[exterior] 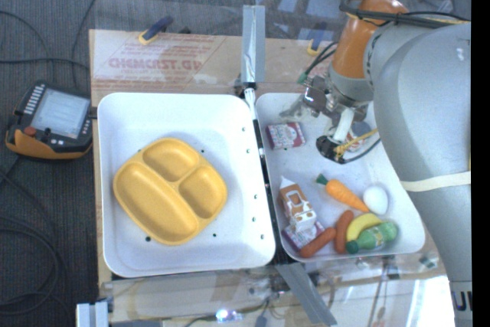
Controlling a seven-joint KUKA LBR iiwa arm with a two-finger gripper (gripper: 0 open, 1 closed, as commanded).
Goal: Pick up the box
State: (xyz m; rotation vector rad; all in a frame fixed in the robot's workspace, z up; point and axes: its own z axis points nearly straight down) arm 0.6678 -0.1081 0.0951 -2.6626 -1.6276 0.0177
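Observation:
A small maroon and white box (pixel 285 135) lies flat near the back left of the right bin (pixel 406 230). A second, orange and white carton (pixel 298 209) lies further forward by the bin's left wall. My gripper (pixel 309 102) hangs at the bin's back edge, just behind and to the right of the maroon box and apart from it. Nothing shows between its fingers.
At the front of the right bin lie a carrot (pixel 342 194), a white egg (pixel 375 200), two sausages (pixel 318 241), a banana (pixel 364 224) and a green bottle (pixel 377 236). The left bin (pixel 122 115) holds a yellow divided tray (pixel 170 190). A pendant (pixel 50 121) rests left of the bench.

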